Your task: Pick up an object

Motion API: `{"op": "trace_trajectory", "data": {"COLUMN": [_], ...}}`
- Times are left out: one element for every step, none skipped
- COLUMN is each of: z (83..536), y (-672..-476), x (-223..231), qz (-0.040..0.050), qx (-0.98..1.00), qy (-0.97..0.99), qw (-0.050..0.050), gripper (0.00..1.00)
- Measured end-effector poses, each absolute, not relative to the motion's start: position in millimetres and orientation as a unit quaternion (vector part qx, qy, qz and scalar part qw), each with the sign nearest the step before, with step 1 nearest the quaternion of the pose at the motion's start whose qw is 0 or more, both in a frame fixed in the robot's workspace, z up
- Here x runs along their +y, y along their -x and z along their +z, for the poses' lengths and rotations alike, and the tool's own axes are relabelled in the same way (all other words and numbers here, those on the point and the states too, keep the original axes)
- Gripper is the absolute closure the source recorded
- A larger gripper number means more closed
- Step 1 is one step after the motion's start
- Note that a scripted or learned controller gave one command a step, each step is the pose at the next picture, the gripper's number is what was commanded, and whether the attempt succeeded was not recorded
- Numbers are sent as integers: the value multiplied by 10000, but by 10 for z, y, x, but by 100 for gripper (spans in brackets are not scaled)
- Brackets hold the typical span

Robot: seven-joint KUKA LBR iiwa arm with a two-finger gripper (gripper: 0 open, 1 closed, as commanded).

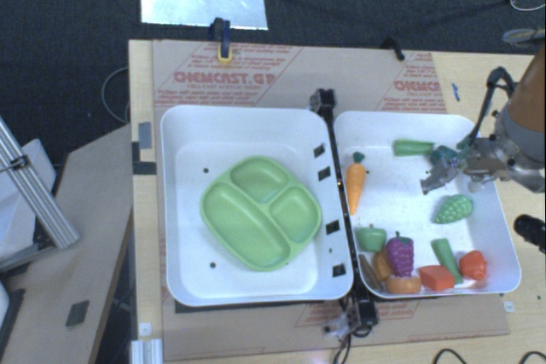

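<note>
Arm: grey, jointed, entering from 3 o'clock over the right bin (503,264).
Gripper (433,181): dull metal fingers low over the middle of the right bin; whether the jaws are apart or together I cannot tell, and nothing shows between them.
Right bin: shallow, smooth white plastic with rounded corners, holding toy food.
Carrot (355,183): glossy orange cone with a green tip, lying along the bin's 9 o'clock wall.
Green stick (413,147): smooth long green vegetable at 12 o'clock, just beside a teal piece (444,154).
Knobbly green piece (453,209): bumpy, oval, pale green, near the gripper at its 4 o'clock.
Grapes (399,252): purple, bumpy bunch at 6 o'clock, touching a green pepper (371,238).
Tomato (472,265): round, shiny red-orange, at 5 o'clock beside an orange block (436,277).
Left bin (183,132): same white plastic.
Plate (260,212): matte pale green, rounded, split into three compartments, lying at the left bin's centre.
</note>
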State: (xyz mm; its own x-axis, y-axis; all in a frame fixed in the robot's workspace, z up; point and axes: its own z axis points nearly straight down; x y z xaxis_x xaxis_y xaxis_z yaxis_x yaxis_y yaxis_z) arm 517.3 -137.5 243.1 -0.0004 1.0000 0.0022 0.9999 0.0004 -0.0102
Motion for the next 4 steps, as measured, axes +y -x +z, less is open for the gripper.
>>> {"op": "trace_trajectory", "data": {"z": [2489, 1910, 1318, 819], "y": [-5197, -5133, -5156, -5156], "x": [-1372, -1427, -1360, -1355], "qz": [-6, 6, -2, 4], "qx": [-7083, -7074, -7074, -7074], "qy": [7059, 7068, 7068, 7068], "qw": [-7, 12, 6, 13], "gripper": [0, 0, 0, 0]}}
